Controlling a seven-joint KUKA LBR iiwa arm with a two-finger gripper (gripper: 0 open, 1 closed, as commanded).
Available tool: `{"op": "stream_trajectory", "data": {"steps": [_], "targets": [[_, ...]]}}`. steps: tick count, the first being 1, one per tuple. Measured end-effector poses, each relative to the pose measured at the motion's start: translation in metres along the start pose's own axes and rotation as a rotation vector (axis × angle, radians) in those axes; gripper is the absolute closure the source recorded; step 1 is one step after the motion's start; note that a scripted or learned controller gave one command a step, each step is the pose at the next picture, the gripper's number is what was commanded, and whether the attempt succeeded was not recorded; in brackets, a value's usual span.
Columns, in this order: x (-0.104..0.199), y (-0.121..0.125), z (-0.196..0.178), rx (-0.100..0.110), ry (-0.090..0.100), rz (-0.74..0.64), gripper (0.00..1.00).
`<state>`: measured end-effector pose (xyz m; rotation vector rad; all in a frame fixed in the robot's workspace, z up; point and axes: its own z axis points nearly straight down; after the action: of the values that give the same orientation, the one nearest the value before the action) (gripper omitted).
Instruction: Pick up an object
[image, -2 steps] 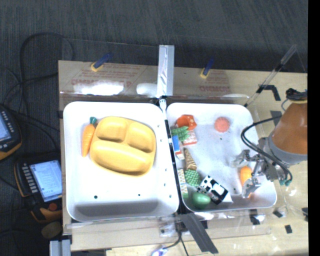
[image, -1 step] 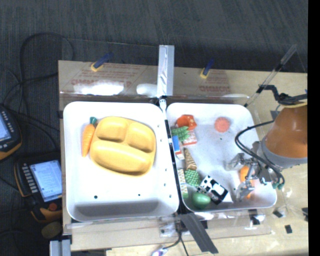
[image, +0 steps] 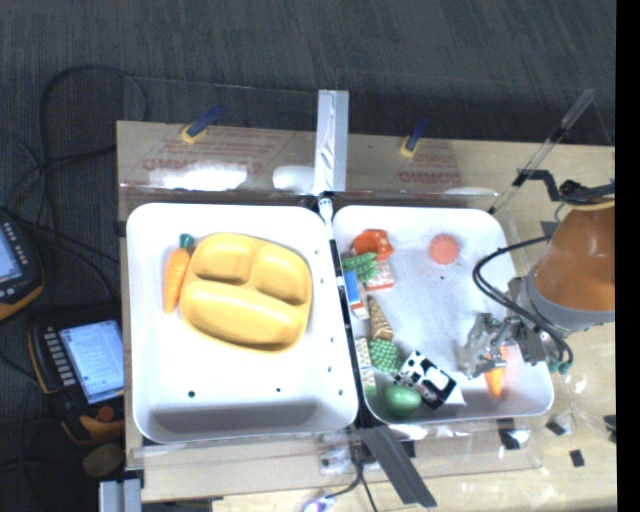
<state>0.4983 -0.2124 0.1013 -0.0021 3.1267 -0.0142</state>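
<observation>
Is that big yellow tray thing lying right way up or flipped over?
Right way up, it seems: the yellow tray in the left bin shows three recessed compartments facing upward.

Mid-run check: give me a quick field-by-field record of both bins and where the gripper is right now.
left bin: yellow divided tray, toy carrot beside its left edge
right bin: red item, pink disc, green ball, black-and-white item, small orange piece
clutter: most items crowd the right bin's left wall
gripper: low in the right bin's near right part, just above the small orange piece
grasp: cannot tell
</observation>
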Motion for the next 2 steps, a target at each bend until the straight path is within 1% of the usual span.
{"op": "stream_trajectory", "data": {"steps": [1, 2], "targets": [[0.0, 0.0, 0.0, 0.0, 0.0, 0.0, 0.0], [0.003, 0.026, 0.01, -0.001, 0.001, 0.042, 0.0]]}}
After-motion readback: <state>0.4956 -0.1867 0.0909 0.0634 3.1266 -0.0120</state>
